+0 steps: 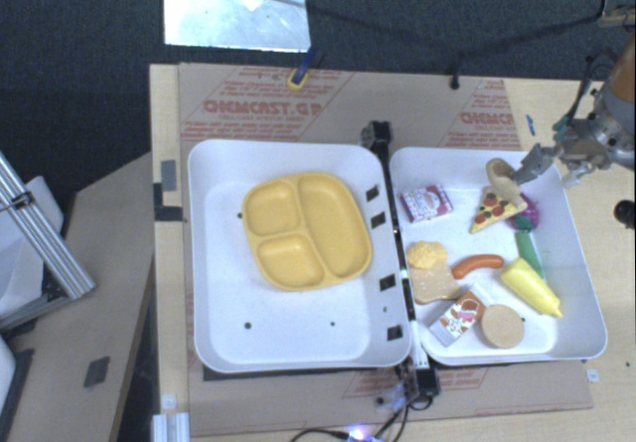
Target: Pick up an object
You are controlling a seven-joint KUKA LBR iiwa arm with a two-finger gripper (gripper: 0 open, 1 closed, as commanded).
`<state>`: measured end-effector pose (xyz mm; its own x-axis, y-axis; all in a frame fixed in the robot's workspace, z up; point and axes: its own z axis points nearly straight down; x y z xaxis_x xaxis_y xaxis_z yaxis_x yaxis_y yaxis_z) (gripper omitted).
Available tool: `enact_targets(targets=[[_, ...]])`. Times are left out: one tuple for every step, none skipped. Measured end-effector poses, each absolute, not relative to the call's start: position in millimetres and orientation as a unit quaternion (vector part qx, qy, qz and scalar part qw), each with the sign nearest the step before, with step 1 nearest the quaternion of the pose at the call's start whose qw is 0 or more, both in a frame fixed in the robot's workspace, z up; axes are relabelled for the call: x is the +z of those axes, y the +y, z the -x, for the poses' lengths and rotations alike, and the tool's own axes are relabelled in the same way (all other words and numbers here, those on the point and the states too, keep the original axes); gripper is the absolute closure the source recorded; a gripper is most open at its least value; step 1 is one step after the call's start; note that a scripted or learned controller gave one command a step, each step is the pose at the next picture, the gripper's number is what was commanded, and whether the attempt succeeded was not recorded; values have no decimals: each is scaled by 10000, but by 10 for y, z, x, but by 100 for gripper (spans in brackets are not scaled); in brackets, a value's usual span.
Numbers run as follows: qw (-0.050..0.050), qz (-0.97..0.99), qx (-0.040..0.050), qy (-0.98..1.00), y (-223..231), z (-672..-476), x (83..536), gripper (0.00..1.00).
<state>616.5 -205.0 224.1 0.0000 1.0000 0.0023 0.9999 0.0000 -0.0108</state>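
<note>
Two shallow white bins sit side by side below me, and my gripper [532, 164] hangs over the far right corner of the right-hand white bin [586, 316], reaching in from the right. Whether I am open or closed I cannot tell from this slant, and nothing can be made out held in me. I judge this to be the approach step: nothing is lifted yet, and everything in the bin looks to be lying flat. Nearest my tip is a small tan rounded piece of toy food [500, 173], just beside or perhaps touching me; I cannot say which. Just below it lies a triangular toy pizza slice with an orange crust and red spots [494, 210], next to a purple and green toy vegetable [526, 215]. The tan piece seems the likeliest target, being closest. It looks smooth, low and lumpy, so my next move calls for centring over it, descending straight down, and closing across its narrow side without nudging the pizza slice. Its closeness to the bin wall may leave little room on the far side. The yellow three-compartment plastic tray [306, 229] in the left-hand white bin [214, 261] lies well apart from all this.
</note>
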Motion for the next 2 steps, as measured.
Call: enact_targets(targets=[[-10,7059,-5,-7083,-2043,-6193,2324,0],[8,7050,4,-7092,-1966,-6205,1728,0]])
